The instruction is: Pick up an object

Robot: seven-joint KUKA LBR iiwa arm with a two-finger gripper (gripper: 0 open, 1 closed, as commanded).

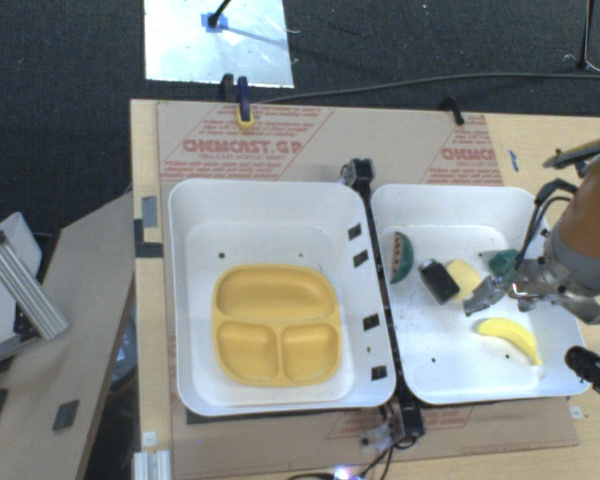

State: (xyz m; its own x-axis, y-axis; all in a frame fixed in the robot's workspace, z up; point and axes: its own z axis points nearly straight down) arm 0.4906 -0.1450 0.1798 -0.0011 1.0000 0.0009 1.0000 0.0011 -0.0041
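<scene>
Far left of the claw, a yellow divided tray (pixel 276 324) lies in the left bin (pixel 190 268). In the right bin (pixel 450 203), a watermelon slice (pixel 401 256), then a black block (pixel 439 281) and pale yellow piece (pixel 464 273) sit just left of the claw (pixel 490 294). A curved yellow banana (pixel 510 337) lies just below it. Whether the claw is parted or grips anything cannot be told.

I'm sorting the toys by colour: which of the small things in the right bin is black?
The black block, lying just left of the pale yellow piece. The banana is bright yellow, and the watermelon slice is green and red.
</scene>
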